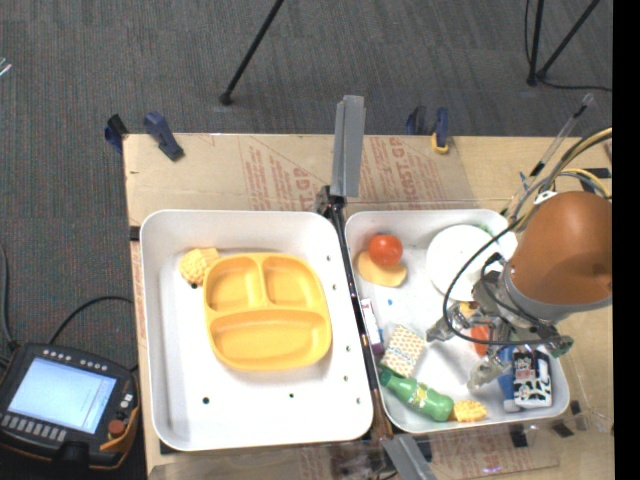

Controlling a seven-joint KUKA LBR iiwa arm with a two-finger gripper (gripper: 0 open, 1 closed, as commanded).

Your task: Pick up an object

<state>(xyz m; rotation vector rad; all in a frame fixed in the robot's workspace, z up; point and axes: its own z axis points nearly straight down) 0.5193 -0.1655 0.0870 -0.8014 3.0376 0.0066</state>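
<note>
Bench: cardboard-topped, bearing two shallow white bins side by side, a grey upright post at 12 o'clock of the seam between them.

Left bin: holds a yellow divided tray near its centre; a small yellow waffle-like piece touching the tray's 10 o'clock corner.

Right bin: holds the loose objects open to picking; a red tomato at 11 o'clock, resting on a pale yellow slice; a white plate at 1 o'clock, partly under the arm; a checked blue-and-cream packet near centre-left; a green bottle-shaped toy at 7 o'clock, lying on its side; a small yellow ridged piece at 6 o'clock, just beside the bottle's end; a black-and-white patterned carton at 5 o'clock; a thin white stick-like item along the 9 o'clock wall.

Arm: orange band uppermost, reaching in from 3 o'clock, over the bin's right half; gripper low over the bin floor at 4 o'clock of bin centre, just beside the patterned carton; something red-orange shows at the fingers, too hidden to identify; whether the pincer is released or clenched cannot be told.

Off the bench: a teach pendant with lit screen at 8 o'clock on the carpet; blue clamps on the bench's far edge.
</note>
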